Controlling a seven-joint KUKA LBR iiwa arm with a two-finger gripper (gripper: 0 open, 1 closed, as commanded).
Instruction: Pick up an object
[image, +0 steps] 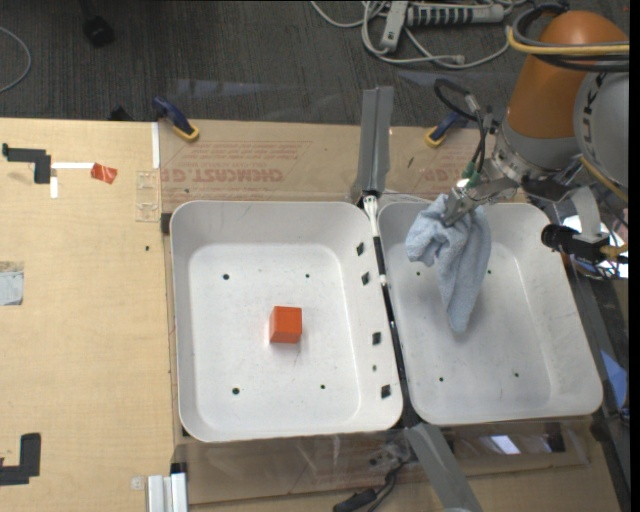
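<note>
A grey-blue cloth (455, 258) hangs over the right bin (540, 390), bunched at the top and trailing down towards the bin floor. My gripper (463, 203) sits at the cloth's upper end, near the bin's back rim, shut on the cloth, whose top is pinched between the fingers. An orange-red cube (286, 324) rests on the floor of the left bin (210, 380), a little below its middle, far from the gripper.
A metal divider bar (374, 150) runs between the bins at the back. Cardboard lies behind the bins, with clamps (175, 116) at its edge. A tan board (70, 300) fills the left side. Cables lie on the floor beyond.
</note>
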